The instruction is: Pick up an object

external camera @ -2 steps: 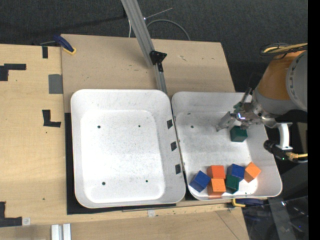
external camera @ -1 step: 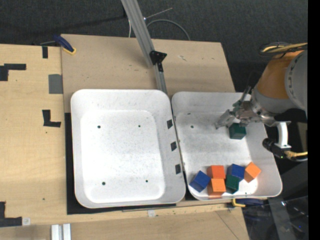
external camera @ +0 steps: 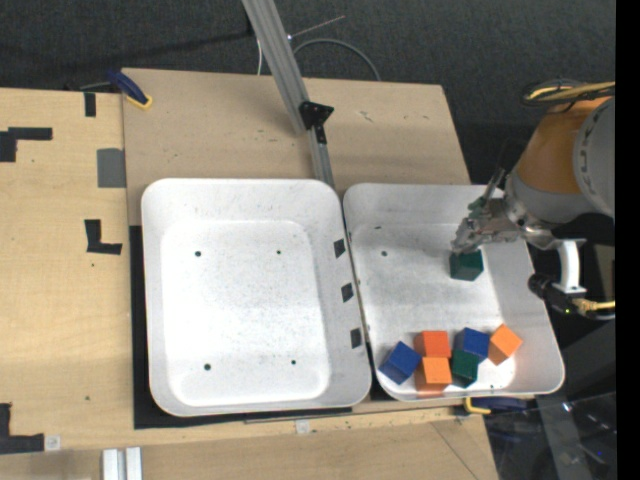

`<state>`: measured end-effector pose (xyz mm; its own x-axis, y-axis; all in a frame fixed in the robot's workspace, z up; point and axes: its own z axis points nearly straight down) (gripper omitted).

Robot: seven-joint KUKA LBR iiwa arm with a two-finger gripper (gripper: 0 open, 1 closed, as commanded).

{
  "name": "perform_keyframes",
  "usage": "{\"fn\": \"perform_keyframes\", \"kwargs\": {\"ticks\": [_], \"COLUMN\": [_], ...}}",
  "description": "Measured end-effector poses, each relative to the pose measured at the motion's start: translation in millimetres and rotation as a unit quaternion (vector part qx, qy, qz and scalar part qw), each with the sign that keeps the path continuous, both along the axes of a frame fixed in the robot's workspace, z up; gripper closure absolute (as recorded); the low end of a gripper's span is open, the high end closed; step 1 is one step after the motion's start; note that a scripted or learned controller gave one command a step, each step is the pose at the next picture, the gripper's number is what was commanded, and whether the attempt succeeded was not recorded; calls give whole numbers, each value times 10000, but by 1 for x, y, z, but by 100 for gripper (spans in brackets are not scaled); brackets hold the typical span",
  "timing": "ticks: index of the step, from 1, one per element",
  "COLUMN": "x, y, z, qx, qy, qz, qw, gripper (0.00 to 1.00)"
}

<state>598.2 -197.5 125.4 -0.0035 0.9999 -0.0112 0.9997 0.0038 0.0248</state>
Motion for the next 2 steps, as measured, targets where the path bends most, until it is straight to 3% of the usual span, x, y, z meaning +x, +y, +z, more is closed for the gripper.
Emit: {"fn": "perform_keyframes", "kwargs": {"ticks": [1, 2], "x": [6, 7], "y": [5, 6], "z": [61, 97], "qx": [48, 50], "qy": [101, 107], "qz": [-6, -9], "qw": [9999, 9999], "gripper": [100, 100]}}
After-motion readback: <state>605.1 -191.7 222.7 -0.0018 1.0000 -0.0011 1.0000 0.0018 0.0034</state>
